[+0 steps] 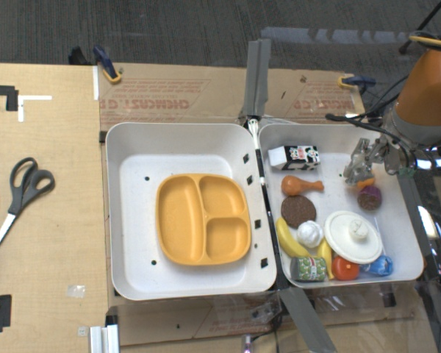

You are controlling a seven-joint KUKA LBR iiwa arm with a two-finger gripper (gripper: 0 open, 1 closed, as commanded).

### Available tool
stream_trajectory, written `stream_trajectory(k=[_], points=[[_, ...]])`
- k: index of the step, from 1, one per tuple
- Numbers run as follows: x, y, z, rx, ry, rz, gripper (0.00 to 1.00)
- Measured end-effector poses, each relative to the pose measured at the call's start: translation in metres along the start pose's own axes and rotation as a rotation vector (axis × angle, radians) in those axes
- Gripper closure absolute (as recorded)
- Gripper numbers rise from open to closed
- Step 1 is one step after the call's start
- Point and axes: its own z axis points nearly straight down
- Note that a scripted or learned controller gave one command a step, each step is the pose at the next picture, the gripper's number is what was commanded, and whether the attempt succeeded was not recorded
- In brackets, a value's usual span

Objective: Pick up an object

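Purple plum-like fruit [369, 196] sits in right bin [408, 219], upper right part, just above white lid [355, 236]. I see gripper [359, 169] right over it, tips near its top, contact unclear. Can't tell claw state from here. Drumstick [301, 186], milk carton [295, 157] to left. Yellow divided tray [203, 218] in left bin [125, 197].
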Motion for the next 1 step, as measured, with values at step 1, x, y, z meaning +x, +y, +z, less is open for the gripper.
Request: stream_trajectory(k=[1], points=[[0.0670,0.1132,0.0119,-0.002,0.010,0.071,1.00]])
